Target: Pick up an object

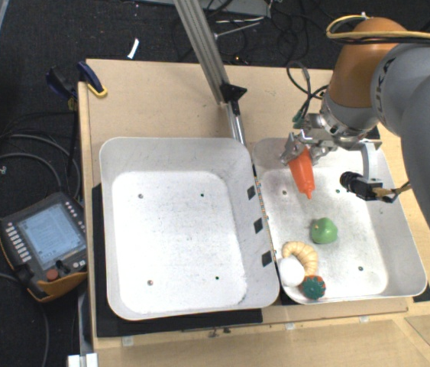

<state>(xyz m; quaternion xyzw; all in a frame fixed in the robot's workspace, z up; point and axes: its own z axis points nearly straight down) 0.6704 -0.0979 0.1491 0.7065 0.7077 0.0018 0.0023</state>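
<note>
My gripper [303, 151] hangs over the far left part of the right bin [398, 277]. An orange carrot-shaped object [304, 176] points down and to the right from it, its upper end caught between the fingers. It seems lifted a little off the bin floor. Nearer the front of the same bin lie a green apple-like ball [323, 231], a tan curved piece [304, 251], a white ball [292, 271] and a small green-and-orange ball [314, 287].
The left bin [115, 167] sits beside the right one, their rims meeting at a ridge [257, 205]. A metal pole [203, 40] slants in from the back. A teach pendant [43, 239] lies off the bench at left.
</note>
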